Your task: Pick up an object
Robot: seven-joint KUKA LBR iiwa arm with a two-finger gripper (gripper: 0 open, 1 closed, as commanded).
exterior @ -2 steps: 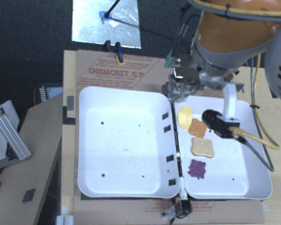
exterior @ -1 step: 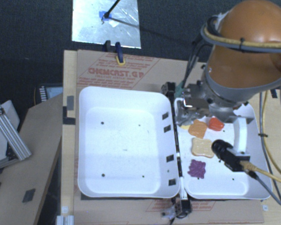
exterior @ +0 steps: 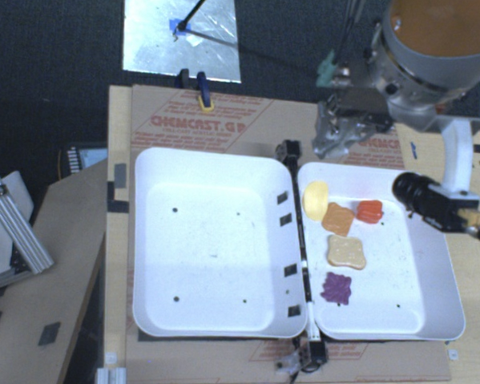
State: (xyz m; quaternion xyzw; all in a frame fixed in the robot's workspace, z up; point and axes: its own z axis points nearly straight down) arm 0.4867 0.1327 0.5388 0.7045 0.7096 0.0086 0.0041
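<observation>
Worktop carries two shallow white bins; right bin (exterior: pixel 436 270) holds targets. My claw (exterior: pixel 339 140) above its far rim, grip state unreadable. Advise descent onto tan toast-shaped piece (exterior: pixel 346 253), isolated from orange block (exterior: pixel 338 219).

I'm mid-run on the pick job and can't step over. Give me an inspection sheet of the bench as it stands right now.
Surface: two white bins side by side, left bin, right bin, on printed cardboard.
Job's things: in the right bin, yellow piece, orange-brown piece, red piece, toast-shaped piece, purple piece.
Clutter: clamp at the cardboard's far edge; foil sheet beyond it.
Grippers: gripper hangs above the right bin's far edge; finger state unclear.
Cables: wires at the near end of the bins' seam.
Surroundings: aluminium rail at left.
</observation>
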